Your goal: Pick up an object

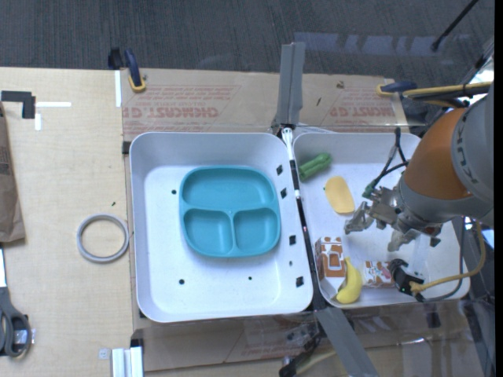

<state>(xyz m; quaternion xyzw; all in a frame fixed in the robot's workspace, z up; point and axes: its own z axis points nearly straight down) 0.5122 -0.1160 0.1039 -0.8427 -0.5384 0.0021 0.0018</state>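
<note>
The right bin [357,141] holds a green pepper-like piece [314,165] at its back left, a yellow oval piece [339,195] in front of that, a brown-and-white snack box [331,258] near the front left, a yellow banana [350,284] at the front edge, and a small red-and-white packet [379,272]. My gripper [380,225] hangs over the middle of the right bin, right of the yellow oval and above the packet. Nothing shows between its fingers.
The left bin [149,234] carries a teal divided plate [231,210]. A grey ring [103,236] lies on the bench to the left, scissors [14,332] at the lower left corner. A metal post [291,85] rises between the bins at the back.
</note>
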